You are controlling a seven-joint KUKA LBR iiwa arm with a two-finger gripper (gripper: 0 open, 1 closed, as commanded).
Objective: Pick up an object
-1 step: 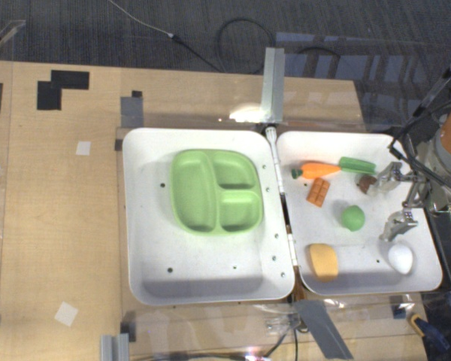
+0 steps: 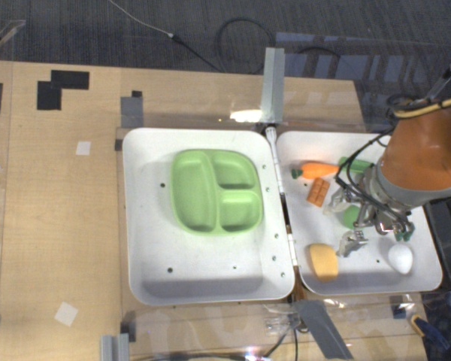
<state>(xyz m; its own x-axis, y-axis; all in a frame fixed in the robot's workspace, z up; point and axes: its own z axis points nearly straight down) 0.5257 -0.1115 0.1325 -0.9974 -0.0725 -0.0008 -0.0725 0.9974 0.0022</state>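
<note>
Surroundings: 2 white bins sit side by side on the counter [image 2: 52, 224]; a grey post [image 2: 273, 81] stands at the counter's far edge.
Left bin [image 2: 146, 269]: a green divided plate [image 2: 214, 190] near its centre.
Right bin [image 2: 421, 277]: carrot [image 2: 319, 171] and orange block [image 2: 318, 192] toward the far edge, yellow sponge [image 2: 324, 261] and white egg [image 2: 400, 259] by the near edge, a green object [image 2: 349, 216] partly under the arm.
Gripper [image 2: 355, 241]: low over the bin between sponge and egg; whether it is parted or closed, I cannot tell.

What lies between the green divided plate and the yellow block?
In the camera view, bare white floor of the left bin, then the bins' adjoining rims, separate the green divided plate from the yellow block.
</note>
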